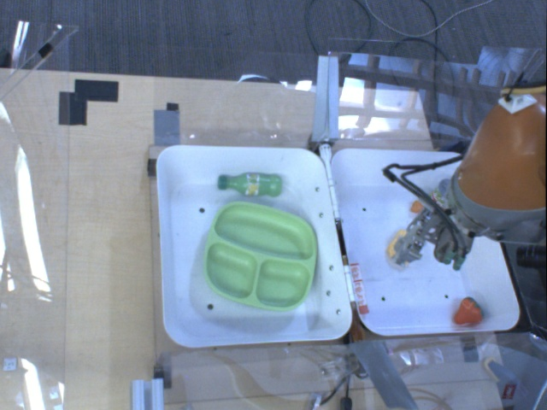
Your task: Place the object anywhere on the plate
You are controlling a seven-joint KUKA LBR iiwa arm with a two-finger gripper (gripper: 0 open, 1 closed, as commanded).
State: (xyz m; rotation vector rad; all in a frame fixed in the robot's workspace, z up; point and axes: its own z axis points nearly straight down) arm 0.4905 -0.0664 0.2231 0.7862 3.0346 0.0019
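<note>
A green plate (259, 255) with three compartments lies in the left bin (179, 254). A small green bottle (249, 184) lies on its side just behind the plate. In the right bin (376, 301), my gripper (420, 246) hangs low over the middle, right beside a small yellow object (397, 248) that touches or nearly touches its left side. A small orange piece (416, 205) peeks out behind the gripper. Near the right bin's front right corner rests a red strawberry-like object (467, 313).
The arm's orange band (508, 156) and grey wrist cover the right bin's right side. A black cable (410, 171) loops from the wrist over the bin's back. A metal divider (325, 101) stands between the bins at the back.
</note>
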